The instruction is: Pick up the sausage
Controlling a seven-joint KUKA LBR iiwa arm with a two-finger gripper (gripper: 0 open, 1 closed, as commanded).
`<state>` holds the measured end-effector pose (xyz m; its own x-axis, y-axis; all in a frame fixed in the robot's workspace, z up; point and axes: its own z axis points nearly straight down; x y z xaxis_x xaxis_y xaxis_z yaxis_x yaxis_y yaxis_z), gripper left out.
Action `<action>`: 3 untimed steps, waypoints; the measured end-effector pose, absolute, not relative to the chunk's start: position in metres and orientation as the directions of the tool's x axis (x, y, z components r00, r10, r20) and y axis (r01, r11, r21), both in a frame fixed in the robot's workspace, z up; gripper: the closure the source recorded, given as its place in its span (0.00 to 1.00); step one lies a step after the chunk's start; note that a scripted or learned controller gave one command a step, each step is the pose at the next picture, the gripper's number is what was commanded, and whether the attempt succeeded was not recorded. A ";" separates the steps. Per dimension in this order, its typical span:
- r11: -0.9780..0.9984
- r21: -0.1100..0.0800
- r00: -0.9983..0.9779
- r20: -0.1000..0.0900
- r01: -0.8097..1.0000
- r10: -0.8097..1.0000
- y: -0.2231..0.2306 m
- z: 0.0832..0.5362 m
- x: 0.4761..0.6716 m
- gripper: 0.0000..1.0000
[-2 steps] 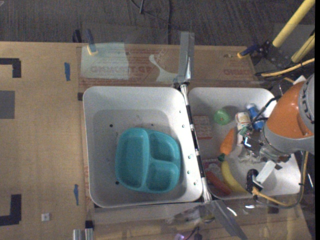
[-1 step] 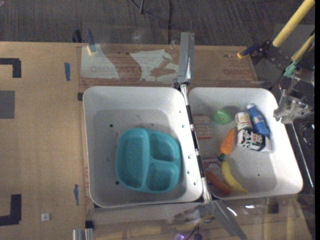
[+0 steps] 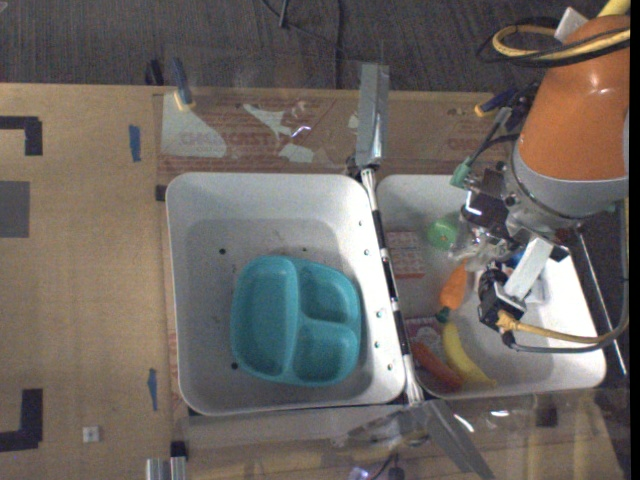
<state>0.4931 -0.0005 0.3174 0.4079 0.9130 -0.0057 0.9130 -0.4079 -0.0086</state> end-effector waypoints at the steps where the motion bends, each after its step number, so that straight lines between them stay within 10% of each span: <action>1: -0.371 -0.006 0.371 -0.006 0.929 0.929 0.003 0.432 0.530 1.00; 2: -0.167 -0.004 0.167 -0.004 0.986 0.986 0.155 0.431 0.563 1.00; 3: 0.440 -0.009 -0.440 0.002 0.898 0.898 0.138 0.294 0.507 1.00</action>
